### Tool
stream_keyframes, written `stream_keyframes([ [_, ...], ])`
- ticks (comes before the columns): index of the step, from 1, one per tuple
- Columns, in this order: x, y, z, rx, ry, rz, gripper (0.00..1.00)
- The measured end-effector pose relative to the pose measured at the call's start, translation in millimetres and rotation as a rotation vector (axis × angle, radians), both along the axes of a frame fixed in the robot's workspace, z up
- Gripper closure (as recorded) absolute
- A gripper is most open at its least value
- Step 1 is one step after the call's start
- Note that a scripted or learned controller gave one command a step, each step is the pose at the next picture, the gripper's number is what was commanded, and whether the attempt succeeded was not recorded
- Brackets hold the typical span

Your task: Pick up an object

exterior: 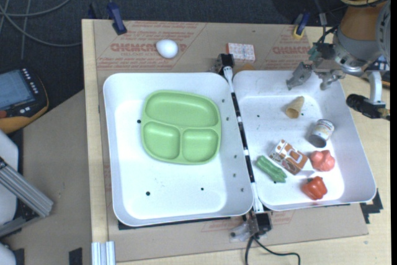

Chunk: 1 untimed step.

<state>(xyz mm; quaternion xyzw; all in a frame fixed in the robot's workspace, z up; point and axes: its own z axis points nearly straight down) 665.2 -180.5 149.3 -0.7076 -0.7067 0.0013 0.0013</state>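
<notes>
While my gripper (312, 74) hovered over the right bin's (360, 155) far edge, its fingers were spread and held nothing. Nearest lay the cone (294, 107), tan and tapered, on its side on the bin floor just below the fingertips. Farther toward the near edge lay a small can (321, 132), a carton (289, 156) and a green pod (271, 169).

Cut off and unclear

My arm (366, 15) runs off the right edge; the label on the small can (321, 131) is too small to read.
</notes>
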Motion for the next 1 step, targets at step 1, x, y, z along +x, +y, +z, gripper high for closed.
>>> stream_keyframes([
  [1,-20.9,10.5,-65.8,0.001,0.000,0.000,0.00],
])
